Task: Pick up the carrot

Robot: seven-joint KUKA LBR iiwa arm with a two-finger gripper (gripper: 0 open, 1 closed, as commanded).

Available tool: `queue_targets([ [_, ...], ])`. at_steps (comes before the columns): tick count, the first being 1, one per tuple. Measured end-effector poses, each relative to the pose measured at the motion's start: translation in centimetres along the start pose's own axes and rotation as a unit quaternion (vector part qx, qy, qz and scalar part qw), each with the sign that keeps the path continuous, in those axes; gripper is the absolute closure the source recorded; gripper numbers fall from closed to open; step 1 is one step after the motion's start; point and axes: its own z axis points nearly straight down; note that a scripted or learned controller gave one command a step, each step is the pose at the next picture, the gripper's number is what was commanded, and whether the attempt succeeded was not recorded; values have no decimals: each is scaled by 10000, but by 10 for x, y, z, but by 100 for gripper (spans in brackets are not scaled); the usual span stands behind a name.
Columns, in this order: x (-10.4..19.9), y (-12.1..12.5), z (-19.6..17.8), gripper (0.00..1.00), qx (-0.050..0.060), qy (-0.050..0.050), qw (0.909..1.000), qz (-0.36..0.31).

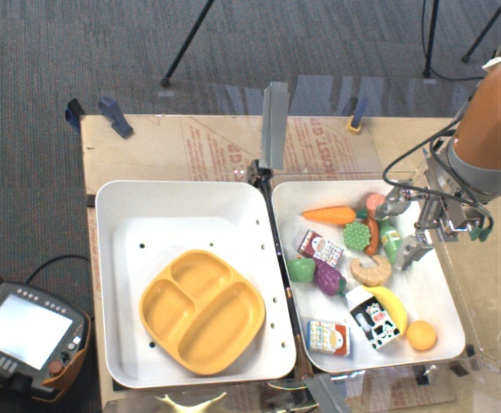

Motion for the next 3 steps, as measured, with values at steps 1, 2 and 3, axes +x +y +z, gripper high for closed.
queue_targets([
  [1,-28,35,91,0,-12,18,9937,-1122],
  [2,-65,45,172,0,-16,33,9937,-1122],
  [3,-77,48,166,0,28,-27,9887,1502],
])
